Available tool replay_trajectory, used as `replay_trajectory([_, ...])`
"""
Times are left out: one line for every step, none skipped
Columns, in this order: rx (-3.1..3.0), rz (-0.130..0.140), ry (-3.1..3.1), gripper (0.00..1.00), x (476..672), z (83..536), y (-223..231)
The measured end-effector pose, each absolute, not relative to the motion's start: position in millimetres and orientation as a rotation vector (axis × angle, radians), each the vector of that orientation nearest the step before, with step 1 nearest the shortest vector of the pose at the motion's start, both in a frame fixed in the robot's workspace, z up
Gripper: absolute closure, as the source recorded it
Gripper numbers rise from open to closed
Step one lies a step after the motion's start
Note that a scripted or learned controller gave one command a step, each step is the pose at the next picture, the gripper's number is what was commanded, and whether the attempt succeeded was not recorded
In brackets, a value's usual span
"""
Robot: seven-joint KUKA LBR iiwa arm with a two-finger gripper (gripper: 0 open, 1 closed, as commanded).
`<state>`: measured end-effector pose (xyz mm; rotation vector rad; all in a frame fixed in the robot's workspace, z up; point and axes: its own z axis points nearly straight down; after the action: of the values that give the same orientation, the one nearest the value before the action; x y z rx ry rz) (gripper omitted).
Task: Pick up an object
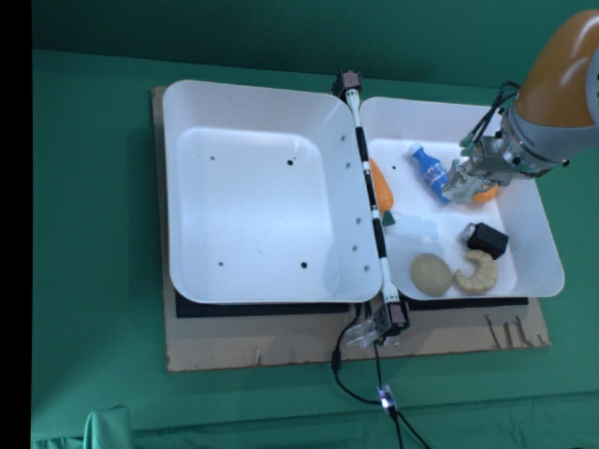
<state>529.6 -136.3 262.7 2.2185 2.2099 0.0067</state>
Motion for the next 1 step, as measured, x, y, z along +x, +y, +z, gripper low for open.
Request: replay_trajectory([2.219,0.006,2.212,1.00,529.2,307.6,-136.0])
